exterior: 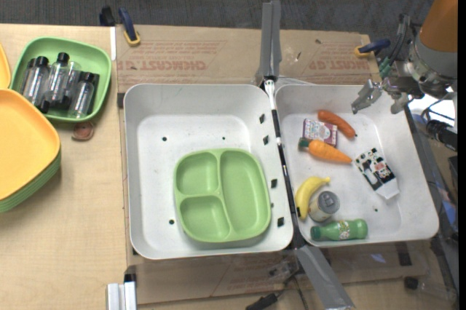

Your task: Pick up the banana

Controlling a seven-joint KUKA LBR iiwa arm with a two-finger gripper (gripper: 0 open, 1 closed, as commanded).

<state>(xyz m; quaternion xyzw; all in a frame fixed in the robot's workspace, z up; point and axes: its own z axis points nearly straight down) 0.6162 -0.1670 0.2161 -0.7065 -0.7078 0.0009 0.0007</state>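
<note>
Banana (309, 192) lies at the lower left of the right bin (415, 177), touching a silver can (325, 204), with a green bottle (339, 230) just below. Gripper (378, 97) hangs at the bin's upper right, well apart; I cannot tell its state. I judge a descent onto the banana's upper, can-free end the cleanest approach.

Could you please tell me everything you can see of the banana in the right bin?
The banana is yellow, short and curved, smooth like a plastic toy. It lies flat on the floor of the right bin, near its left wall, one tip pointing up-right and the other down towards the green bottle. A small grey can sits against its inner curve. The gripper is apart from it, at the bin's far edge.
</note>
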